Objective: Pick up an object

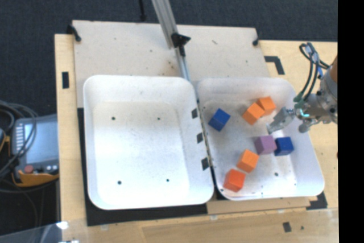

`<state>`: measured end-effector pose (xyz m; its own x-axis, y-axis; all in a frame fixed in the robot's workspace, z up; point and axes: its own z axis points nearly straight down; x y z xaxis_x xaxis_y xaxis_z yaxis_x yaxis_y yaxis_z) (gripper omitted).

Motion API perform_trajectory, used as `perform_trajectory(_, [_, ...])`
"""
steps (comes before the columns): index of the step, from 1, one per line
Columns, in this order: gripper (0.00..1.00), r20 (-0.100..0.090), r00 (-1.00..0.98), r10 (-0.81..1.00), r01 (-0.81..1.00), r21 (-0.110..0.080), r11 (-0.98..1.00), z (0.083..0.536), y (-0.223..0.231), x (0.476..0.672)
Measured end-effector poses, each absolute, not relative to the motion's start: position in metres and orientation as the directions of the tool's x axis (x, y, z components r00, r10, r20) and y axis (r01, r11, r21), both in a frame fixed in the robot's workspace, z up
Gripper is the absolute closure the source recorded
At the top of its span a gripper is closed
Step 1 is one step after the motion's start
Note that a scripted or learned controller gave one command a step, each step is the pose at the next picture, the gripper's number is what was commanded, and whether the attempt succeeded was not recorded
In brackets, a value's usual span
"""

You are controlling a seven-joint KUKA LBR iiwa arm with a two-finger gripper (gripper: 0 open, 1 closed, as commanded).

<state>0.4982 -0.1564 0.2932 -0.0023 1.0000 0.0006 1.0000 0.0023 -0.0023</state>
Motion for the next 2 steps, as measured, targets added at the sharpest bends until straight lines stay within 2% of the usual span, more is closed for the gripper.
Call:
perform_trajectory(1, [0.00,-0.001,-0.001,1.000,1.000,0.003,0.001,0.295,-0.157,0.499])
perform_trajectory(2, [0.00,0.000,0.001,1.000,1.000,-0.005,-0.001,0.235,-0.151,0.501])
